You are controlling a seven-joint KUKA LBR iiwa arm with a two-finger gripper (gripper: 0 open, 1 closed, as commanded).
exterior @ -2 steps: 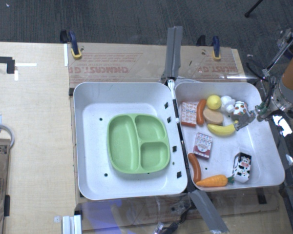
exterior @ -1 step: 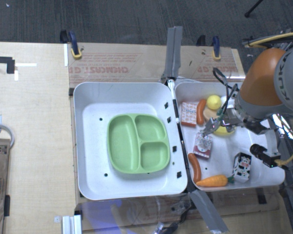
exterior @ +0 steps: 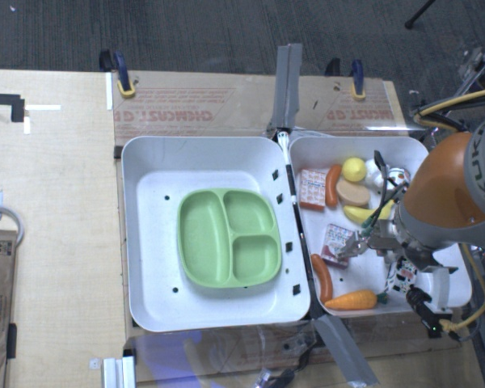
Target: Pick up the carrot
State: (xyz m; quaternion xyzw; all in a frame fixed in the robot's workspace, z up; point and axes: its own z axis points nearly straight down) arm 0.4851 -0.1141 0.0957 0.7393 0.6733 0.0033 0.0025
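Grey arm (exterior: 449, 192), orange-banded, hand (exterior: 364, 245) down

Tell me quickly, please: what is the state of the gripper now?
Gripper: over the right bin, above the carrot; open or shut cannot be told, and no object is seen between its fingers.

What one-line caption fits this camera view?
End effector poised in the right bin above the carrot; green divided plate sits in the left bin.
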